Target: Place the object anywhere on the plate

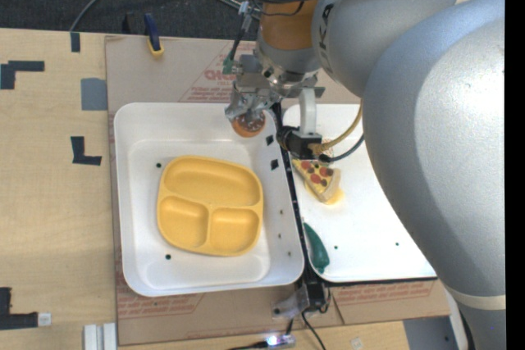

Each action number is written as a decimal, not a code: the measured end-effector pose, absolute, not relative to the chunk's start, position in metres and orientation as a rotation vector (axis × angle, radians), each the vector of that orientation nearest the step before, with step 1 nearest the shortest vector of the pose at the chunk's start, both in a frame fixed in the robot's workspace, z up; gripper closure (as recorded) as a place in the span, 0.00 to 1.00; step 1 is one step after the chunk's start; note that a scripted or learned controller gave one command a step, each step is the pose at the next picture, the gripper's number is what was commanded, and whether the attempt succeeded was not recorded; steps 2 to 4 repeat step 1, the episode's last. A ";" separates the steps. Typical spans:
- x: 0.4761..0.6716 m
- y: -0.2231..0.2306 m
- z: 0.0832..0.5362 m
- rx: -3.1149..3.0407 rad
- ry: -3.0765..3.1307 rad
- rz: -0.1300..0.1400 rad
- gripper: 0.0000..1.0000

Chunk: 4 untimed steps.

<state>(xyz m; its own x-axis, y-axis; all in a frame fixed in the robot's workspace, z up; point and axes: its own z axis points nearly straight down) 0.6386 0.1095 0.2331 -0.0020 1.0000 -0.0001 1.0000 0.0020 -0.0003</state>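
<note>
Gripper [246, 112] above the far edge of the left bin [131, 176], fingers narrowed around a small brown round object [247, 124] that hangs between their tips. Yellow plate [211, 204], three compartments, lies mid-bin, nearer than the load and apart from it. To do it well: carry toward the near side until the object is over a compartment, not the rim; lower close before letting go, as a round piece will likely roll. Right bin [369, 242]: pizza-slice toy [318, 178] by its left wall, green item [317, 250] at the near-left corner.
</note>
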 end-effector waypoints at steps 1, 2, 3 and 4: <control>0.638 0.109 0.232 -2.220 -2.223 0.003 0.00; 0.638 0.109 0.232 -2.220 -2.223 0.003 0.00; 0.638 0.109 0.232 -2.220 -2.223 0.003 0.00; 0.638 0.109 0.232 -2.220 -2.223 0.003 0.00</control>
